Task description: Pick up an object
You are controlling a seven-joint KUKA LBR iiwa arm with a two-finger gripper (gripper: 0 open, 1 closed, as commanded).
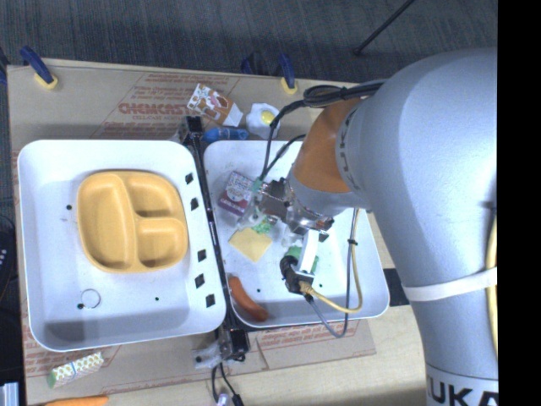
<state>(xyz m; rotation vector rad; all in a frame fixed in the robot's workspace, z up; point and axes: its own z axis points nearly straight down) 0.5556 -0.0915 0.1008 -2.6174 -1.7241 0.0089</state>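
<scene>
The gripper (pixel 269 214) is seen low in the right bin (pixel 365 299), at the end of the grey arm (pixel 423 193) with its orange band; its tips are hidden among the clutter beneath it, so whether it is spread or closed cannot be told, and nothing is seen clamped in it. Just under and to the near side of it lies a yellow wedge (pixel 252 244), probably a toy cheese piece, flat on the bin floor. It is judged to be light, fairly stiff and smooth, best taken across its two straight sides. Just to the far left of the gripper a small packet (pixel 235 191) lies, likely thin, crinkly and slippery. Nearer, against the bin's near-left corner, an orange sausage-shaped piece (pixel 246 299) rests; a grasp across its narrow middle would be suited, though it may roll. In the left bin (pixel 38 252) a yellow divided tray (pixel 133 219) sits, well apart.
</scene>
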